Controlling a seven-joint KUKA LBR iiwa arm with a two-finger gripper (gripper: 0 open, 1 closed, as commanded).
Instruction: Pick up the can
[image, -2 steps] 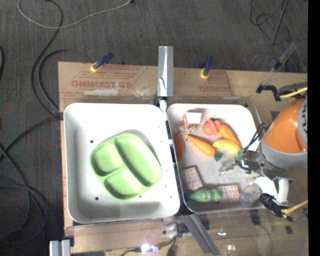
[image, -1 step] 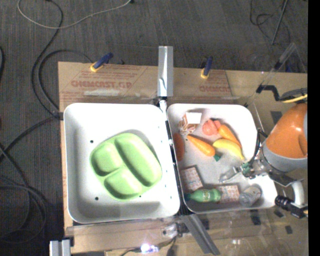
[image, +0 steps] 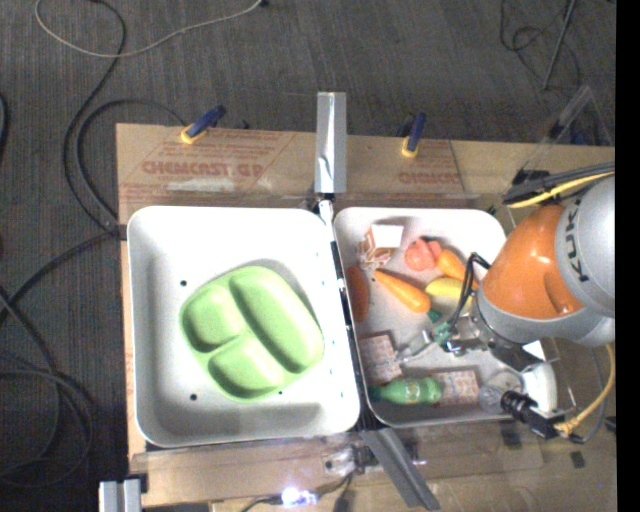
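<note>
Gripper (image: 425, 345) sits low in the right bin (image: 345, 330), can't tell its state; can not obvious to me; clutter like bottle (image: 410, 391) and carrot (image: 402, 290) could get grabbed instead.

Dark carpet-like floor (image: 250, 60), loose cables (image: 85, 120), brown bench board (image: 260, 165), two clamps (image: 202, 123)
</note>
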